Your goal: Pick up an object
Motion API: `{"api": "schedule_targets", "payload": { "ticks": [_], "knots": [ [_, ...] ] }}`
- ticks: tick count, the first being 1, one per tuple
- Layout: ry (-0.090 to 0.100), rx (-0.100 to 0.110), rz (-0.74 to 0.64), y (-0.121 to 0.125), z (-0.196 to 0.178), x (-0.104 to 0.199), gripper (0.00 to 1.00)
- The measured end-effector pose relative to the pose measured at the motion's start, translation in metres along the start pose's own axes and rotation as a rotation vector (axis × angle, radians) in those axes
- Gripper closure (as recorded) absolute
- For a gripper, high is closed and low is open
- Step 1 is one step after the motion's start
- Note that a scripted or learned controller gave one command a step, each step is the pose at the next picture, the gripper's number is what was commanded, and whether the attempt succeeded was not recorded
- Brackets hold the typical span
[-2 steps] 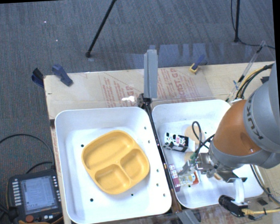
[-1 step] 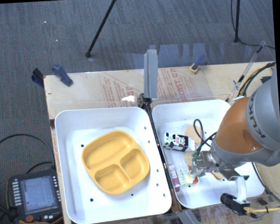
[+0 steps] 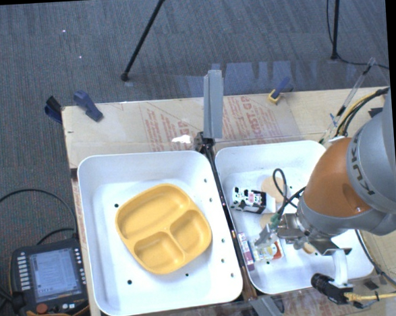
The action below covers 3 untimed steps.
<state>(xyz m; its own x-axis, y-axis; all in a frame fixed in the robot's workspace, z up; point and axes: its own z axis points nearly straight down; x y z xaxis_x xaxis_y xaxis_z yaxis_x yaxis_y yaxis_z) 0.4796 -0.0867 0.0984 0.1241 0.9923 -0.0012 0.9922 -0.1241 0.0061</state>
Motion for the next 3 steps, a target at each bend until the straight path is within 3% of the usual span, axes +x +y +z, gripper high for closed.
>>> {"api": "schedule_targets", "payload": {
  "ticks": [1,2,3],
  "knots": [
    [0.008,0.006,0.158,0.0055,0.0082,-0.0018,0.00],
    [0.005,0.004,0.158,0.0073,-0.0011,-0.0046,1.00],
    [0.005,0.006,0.157,0.0067,-0.0002,-0.0041,0.00]
  ]
}}
